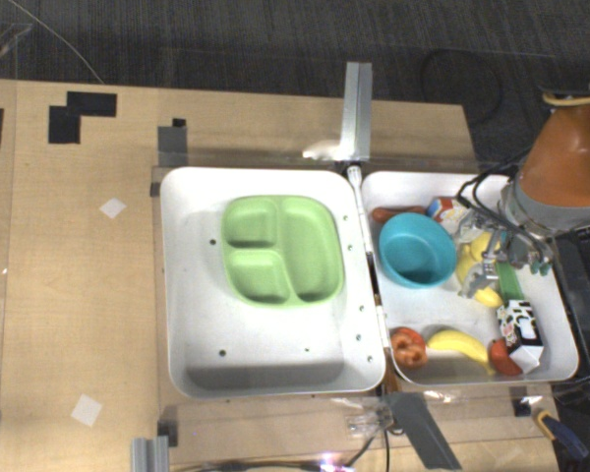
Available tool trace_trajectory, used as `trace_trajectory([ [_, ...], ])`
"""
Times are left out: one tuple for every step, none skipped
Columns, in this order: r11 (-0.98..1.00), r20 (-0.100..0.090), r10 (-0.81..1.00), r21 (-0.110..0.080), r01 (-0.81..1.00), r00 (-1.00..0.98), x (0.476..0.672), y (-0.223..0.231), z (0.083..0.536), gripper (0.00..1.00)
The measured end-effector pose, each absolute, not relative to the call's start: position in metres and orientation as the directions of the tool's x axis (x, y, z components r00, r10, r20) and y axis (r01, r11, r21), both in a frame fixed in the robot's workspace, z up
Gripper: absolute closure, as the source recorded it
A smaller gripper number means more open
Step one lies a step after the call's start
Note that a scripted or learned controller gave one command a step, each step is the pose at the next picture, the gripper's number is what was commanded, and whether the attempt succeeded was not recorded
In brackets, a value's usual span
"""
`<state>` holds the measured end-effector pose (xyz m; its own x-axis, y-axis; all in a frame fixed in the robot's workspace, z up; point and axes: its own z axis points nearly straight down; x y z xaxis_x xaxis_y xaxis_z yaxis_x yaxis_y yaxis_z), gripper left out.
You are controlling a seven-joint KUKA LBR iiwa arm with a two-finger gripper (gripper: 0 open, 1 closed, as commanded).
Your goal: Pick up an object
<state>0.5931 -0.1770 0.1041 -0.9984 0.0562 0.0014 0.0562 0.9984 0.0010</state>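
While the grey arm (pixel 560 180) with its orange band reaches in from the right, its pincer (pixel 492 259) hangs low over the right bin (pixel 570 347). The pincer sits among the toys there, just right of a blue bowl (pixel 416 249). It is hard to see how the pincer is set, so one cannot tell if it is grasping anything.

Yellow bits (pixel 477 268) lie right under the pincer, touching the bowl's side, and a small green thing (pixel 510 281) lies just beside them. Nearer the front of that bin, a red apple (pixel 408 346) lies beside a yellow banana (pixel 456 344). A black and white carton (pixel 519 324) sits right of the banana, with a small red thing (pixel 503 357) touching it. A little colourful packet (pixel 442 207) lies at the back, near the bowl.

On the desk (pixel 69 264), the left bin (pixel 192 352) holds a green plate (pixel 280 249) with three parts. The plate lies flat near the middle of that bin.
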Motion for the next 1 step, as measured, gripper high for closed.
trace_trajectory([
  [0.998,-0.024,0.065,-0.01,0.066,-0.998,0.586,-0.1602,0.0927,0.0],
])
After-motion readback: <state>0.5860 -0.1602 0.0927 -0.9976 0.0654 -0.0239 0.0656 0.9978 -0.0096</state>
